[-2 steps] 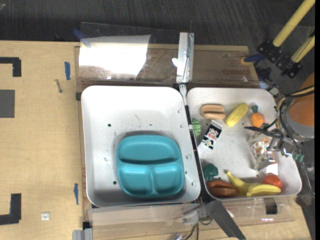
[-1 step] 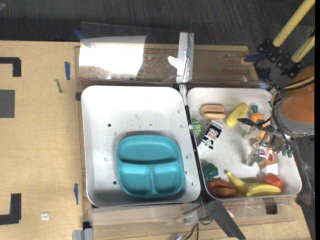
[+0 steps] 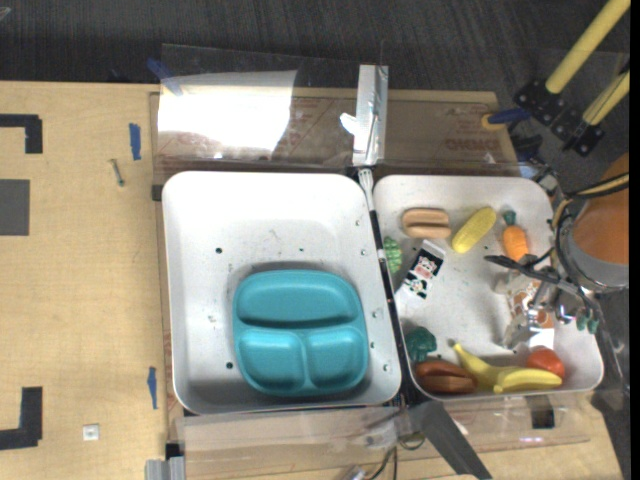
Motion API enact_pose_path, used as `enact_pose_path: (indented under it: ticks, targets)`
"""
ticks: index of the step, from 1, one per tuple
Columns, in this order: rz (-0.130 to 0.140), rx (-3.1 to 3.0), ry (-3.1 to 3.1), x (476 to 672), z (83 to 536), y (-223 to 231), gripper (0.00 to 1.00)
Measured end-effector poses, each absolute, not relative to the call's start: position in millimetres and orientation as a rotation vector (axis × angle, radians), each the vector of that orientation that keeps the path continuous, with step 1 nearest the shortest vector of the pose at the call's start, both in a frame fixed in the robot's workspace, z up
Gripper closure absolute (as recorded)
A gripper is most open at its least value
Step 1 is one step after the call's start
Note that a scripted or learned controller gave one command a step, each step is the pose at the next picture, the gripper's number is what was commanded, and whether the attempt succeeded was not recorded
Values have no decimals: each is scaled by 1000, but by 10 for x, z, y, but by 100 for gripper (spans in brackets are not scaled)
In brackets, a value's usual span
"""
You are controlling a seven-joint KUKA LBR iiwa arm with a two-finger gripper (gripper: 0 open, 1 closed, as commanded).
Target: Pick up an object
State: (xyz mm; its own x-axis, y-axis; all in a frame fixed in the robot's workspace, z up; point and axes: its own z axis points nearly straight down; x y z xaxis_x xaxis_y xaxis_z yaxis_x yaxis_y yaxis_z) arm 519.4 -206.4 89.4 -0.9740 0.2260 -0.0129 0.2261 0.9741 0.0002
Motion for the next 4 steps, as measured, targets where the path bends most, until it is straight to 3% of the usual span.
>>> enact_pose_path:
  ticks: [1,2,3,4]
  targets:
    - [3,991,2966,5872,889,-1742,0]
    - [2,1129,2920,5115,896,-1650,0]
    - [4,1117,2922,5944,891,-1513,0]
    - [-2,756,3038,5366,896,-1839,0]
